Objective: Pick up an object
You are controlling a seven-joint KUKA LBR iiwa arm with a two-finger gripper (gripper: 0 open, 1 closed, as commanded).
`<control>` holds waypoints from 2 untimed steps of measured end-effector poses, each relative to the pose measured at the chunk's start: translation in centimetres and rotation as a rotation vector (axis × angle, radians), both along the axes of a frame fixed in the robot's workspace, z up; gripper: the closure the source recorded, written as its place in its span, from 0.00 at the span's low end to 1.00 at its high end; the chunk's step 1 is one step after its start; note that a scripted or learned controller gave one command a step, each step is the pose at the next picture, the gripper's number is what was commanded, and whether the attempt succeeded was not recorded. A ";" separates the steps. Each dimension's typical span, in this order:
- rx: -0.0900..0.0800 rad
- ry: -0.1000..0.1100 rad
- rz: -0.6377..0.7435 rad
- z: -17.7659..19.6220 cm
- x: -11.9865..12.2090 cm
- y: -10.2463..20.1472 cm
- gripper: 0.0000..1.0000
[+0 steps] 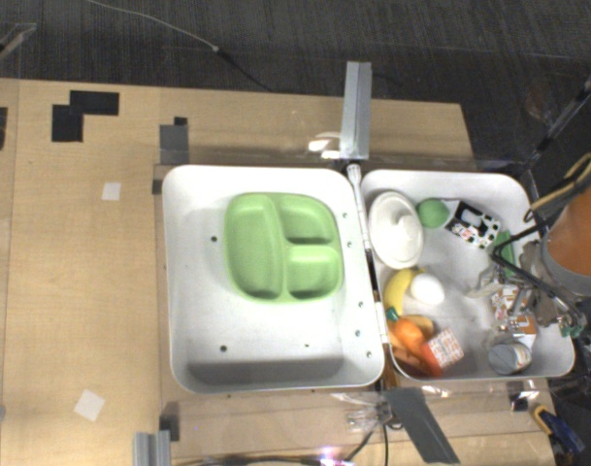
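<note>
The right bin (pixel 470 181) holds a white bowl (pixel 396 227), a small green ball (pixel 433 213), a black-and-white block (pixel 470 224), a yellow banana (pixel 399 288), a white egg-shaped piece (pixel 427 289), an orange toy (pixel 410 338), a small printed packet (pixel 446 348) and a grey can (pixel 508 357). My gripper (pixel 511 307) hangs low over the right side of this bin, just above the grey can and right of the egg-shaped piece. The arm's orange band (pixel 578 236) sits above it. I see nothing held in the gripper.
The left bin (pixel 193 260) holds a green divided plate (pixel 281 245). A metal post (pixel 357 110) stands behind the seam between the bins. Wooden bench (pixel 72 289) extends to the left. Cables run along the arm at the right edge.
</note>
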State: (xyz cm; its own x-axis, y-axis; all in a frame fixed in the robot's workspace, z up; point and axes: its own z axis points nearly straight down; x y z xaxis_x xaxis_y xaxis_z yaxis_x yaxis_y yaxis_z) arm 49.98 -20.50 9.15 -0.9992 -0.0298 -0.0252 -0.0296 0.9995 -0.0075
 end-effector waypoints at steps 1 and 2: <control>-0.004 -0.016 0.007 1.4 0.5 0.1 1.00; -0.003 0.009 0.191 0.1 4.9 -0.2 1.00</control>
State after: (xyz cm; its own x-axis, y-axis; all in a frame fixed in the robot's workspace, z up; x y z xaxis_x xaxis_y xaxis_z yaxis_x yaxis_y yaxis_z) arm 54.89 -20.66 9.28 -0.9756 -0.2188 -0.0161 -0.2187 0.9757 -0.0092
